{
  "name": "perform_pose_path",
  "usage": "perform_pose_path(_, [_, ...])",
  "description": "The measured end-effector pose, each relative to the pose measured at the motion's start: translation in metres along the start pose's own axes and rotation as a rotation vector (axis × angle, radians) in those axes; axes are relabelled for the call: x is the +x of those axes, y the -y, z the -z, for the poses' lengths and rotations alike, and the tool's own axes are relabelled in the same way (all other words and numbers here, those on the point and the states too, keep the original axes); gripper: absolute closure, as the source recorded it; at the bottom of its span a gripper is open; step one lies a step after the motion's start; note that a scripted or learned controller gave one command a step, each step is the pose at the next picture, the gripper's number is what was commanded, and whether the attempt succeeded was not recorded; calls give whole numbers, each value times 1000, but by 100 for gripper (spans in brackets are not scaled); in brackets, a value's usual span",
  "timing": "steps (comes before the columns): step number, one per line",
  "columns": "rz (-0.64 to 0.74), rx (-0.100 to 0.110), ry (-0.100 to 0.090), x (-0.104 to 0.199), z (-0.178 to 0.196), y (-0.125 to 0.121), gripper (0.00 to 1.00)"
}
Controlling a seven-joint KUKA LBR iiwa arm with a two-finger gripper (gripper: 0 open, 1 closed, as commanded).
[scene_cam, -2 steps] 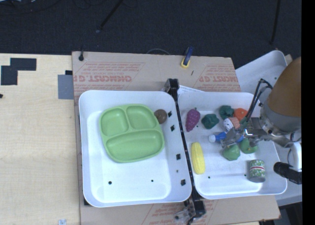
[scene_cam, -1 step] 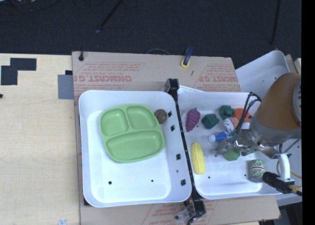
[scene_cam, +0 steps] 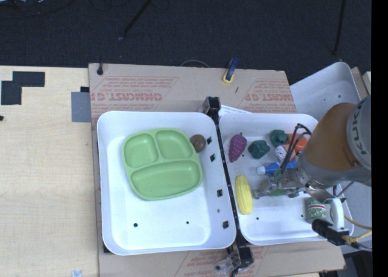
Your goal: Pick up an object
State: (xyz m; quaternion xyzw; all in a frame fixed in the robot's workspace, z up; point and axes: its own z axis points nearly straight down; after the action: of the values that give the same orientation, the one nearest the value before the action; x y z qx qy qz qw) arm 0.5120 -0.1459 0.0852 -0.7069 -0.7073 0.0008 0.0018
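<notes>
The right bin point(scene_cam: 273, 233) holds a yellow corn cob point(scene_cam: 244, 194), a purple bunch of grapes point(scene_cam: 237, 146), two dark green pieces point(scene_cam: 259, 148) point(scene_cam: 278, 137), a small blue and white item point(scene_cam: 270, 169) and an orange piece point(scene_cam: 301, 144). My gripper point(scene_cam: 271, 190) is low in this bin, just right of the corn and below the blue and white item. Nothing can be seen held in it. The arm's orange band point(scene_cam: 330, 139) hides the bin's right part.
The left bin point(scene_cam: 115, 221) bears a green divided plate point(scene_cam: 162, 163), with a small brown ball point(scene_cam: 197, 142) by its right wall. A green-labelled can point(scene_cam: 316, 210) stands under the arm at the right bin's edge. A ridge point(scene_cam: 221, 166) separates the bins.
</notes>
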Motion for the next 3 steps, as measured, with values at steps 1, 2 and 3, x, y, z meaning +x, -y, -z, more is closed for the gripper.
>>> perform_pose_path(1, [-7, -1, -1, -2, 13, 0, 100])
perform_pose_path(2, [-7, -4, 1, -2, 56, 5, 100])
perform_pose_path(3, [0, -7, 2, -2, 116, -2, 100])
